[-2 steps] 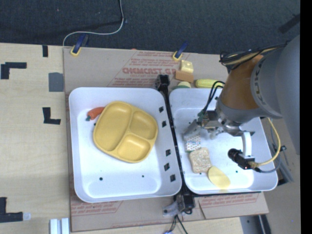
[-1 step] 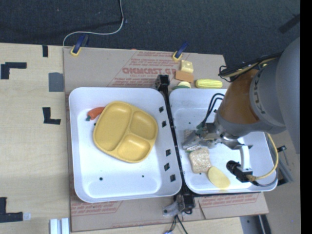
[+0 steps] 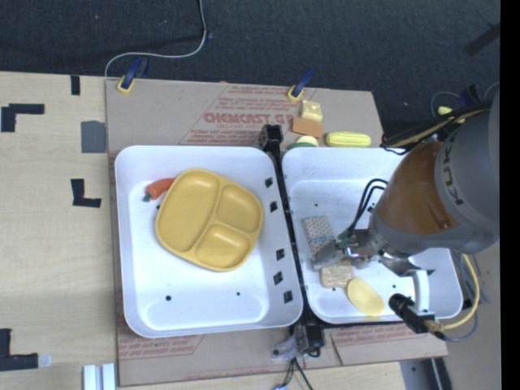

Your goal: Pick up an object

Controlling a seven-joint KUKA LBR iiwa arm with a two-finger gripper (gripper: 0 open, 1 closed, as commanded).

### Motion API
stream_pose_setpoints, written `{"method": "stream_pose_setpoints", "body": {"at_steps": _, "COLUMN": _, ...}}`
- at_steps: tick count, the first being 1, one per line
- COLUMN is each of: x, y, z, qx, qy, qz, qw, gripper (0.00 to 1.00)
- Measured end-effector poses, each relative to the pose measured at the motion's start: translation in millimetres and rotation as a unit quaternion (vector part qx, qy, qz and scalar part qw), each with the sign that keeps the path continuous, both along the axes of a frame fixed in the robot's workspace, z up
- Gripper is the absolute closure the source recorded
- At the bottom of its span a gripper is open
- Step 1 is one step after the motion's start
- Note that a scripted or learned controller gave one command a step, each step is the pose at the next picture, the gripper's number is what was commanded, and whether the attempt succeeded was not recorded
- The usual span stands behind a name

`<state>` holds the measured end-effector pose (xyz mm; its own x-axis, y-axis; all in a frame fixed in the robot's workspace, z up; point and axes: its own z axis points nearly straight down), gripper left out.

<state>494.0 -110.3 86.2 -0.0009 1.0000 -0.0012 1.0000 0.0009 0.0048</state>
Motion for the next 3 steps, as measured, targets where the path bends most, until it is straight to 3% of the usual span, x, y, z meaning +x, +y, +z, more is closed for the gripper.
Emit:
{"method": "stream_pose_setpoints", "body": {"at_steps": 1, "x": -10, "y": -39, "z": 80, "qx": -0.0006, "qy": 0.001, "qz": -0.001, "qw": 1.0000, "gripper": 0.00}}
{"method": "stream_pose_setpoints", "body": {"at_steps": 2, "x": -1, "y": 13, "z": -4, "qx": -0.0007, "qy": 0.002, "qz": 0.001, "qw": 1.0000, "gripper": 0.00}}
{"method": "stream_pose_setpoints", "body": {"at_steps": 3, "x": -9, "y": 14, "z": 0, "qx": -0.0001, "qy": 0.000, "qz": 0.000, "qw": 1.0000, "gripper": 0.00}}
